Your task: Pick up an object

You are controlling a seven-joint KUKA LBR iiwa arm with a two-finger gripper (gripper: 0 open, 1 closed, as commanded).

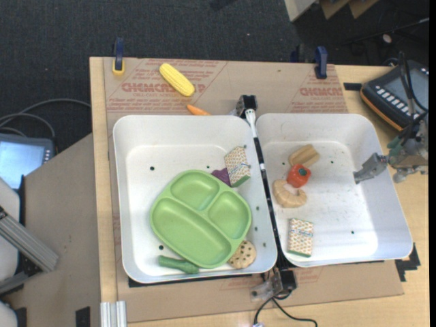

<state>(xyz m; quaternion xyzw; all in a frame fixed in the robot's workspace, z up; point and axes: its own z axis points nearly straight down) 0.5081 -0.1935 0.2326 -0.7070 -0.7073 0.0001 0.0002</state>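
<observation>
The gripper (371,168) sits low over the right bin (381,244) near its right wall, and whether it is spread or pressed together I cannot tell. To its left, well apart from it, lie a tan bread-like piece (304,156), a red tomato-like toy (298,176) touching it and a beige croissant-shaped piece (289,195); below and left of it lies a patterned packet (300,237). Farther left, the left bin (133,182) holds a green divided plate (200,216), a second patterned packet (237,165), a cookie (242,255) and a green bean pod (178,264), while a yellow corn cob (176,79) lies on the board beyond it.
</observation>
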